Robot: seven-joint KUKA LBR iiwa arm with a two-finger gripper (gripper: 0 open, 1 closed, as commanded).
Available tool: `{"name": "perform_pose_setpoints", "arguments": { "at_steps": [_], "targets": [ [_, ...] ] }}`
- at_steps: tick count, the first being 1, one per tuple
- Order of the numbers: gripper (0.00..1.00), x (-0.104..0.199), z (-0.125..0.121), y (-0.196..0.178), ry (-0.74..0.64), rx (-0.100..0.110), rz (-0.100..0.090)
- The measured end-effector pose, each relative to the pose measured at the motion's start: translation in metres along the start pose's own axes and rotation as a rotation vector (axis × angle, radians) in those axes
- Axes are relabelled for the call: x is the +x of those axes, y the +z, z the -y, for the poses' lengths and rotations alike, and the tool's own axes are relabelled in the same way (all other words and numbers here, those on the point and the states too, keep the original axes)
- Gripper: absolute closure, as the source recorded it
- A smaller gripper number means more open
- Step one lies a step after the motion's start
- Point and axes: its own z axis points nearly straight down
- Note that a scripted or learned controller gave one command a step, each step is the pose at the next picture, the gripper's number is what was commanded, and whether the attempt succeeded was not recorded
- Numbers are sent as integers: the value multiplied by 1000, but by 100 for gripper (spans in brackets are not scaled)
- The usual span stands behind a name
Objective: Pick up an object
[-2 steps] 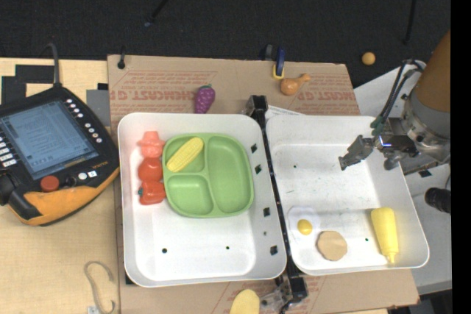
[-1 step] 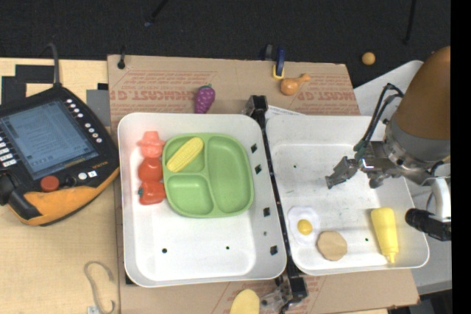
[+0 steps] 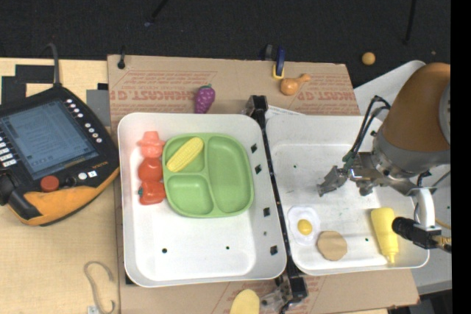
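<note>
Three objects lie along the lower edge of the right bin, lower right of the frame: a fried egg, a tan round piece just beside it, and a yellow bottle further right. I see the gripper above them at mid-bin, over bare floor, nothing visibly between its fingers; I cannot tell how far they are parted. In the left bin, a green divided plate carries a corn cob, with a red figure touching its left rim.
</note>
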Motion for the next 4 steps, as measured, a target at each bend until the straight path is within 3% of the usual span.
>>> {"name": "perform_pose_setpoints", "arguments": {
  "at_steps": [1, 2, 3, 4],
  "targets": [
    [0, -2, -9, 57, -1, -1, 0],
    [0, 1, -10, 82, 1, -6, 1],
    [100, -1, -9, 71, 7, -5, 0],
    [100, -11, -6, 25, 9, -9, 2]
  ]
}}
